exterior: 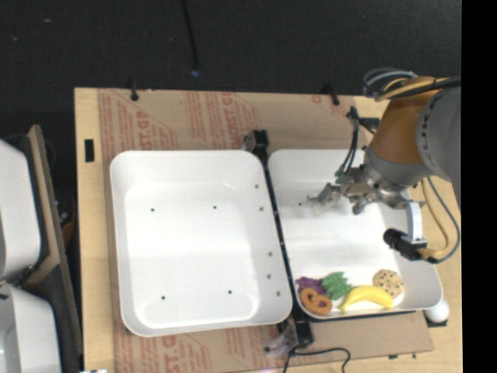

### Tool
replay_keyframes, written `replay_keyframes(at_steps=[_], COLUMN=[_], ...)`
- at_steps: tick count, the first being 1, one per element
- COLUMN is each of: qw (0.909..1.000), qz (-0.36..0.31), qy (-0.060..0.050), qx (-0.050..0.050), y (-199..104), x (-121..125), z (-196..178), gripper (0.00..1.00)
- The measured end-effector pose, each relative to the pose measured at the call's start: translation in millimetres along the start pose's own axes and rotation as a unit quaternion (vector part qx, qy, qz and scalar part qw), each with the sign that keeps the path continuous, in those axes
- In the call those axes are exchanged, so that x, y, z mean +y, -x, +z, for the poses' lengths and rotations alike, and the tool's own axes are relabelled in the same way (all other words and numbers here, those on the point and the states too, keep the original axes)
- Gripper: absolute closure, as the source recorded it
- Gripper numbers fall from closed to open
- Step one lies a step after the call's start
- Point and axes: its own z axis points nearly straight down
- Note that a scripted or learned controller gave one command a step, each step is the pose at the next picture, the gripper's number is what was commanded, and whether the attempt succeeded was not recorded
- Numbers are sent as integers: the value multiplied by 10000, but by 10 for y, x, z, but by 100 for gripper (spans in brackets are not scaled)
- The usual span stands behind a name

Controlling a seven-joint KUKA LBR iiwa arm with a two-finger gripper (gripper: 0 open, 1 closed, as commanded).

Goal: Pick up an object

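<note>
Two shallow white bins are seen side by side on the table point(167, 119), which is covered with brown cardboard printed in red. The left bin point(194, 239) is the larger in view; the right bin point(326, 247) is reached into by the grey arm point(411, 142) from the right, its orange band lying just above the wrist. The pincer point(326, 196) is held over the far part of the right bin, near its middle, pointing left. Nothing is seen between its tips, and whether it is released or clenched cannot be told.

The objects are gathered along the near edge of the right bin, well apart from the pincer. A yellow banana point(366, 298) is laid there, with a round biscuit point(387, 283) just beside it on the right. A green leafy piece point(337, 284) is placed to the banana's left, followed by a purple bunch of grapes point(309, 284) and a brown pretzel-like piece point(316, 302) nearest the bin's near left corner.
</note>
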Motion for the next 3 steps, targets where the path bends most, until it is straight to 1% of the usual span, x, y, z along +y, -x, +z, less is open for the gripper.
replay_keyframes(at_steps=[1, 2, 3], qw=[10000, 10000, 10000], qz=[-5, 2, -6], qy=[12, 30, 42], qx=[-3, -4, -6], y=[4, 11, 15], x=[-3, 4, 16], z=[268, 147, -277], gripper=[0, 100, 100])
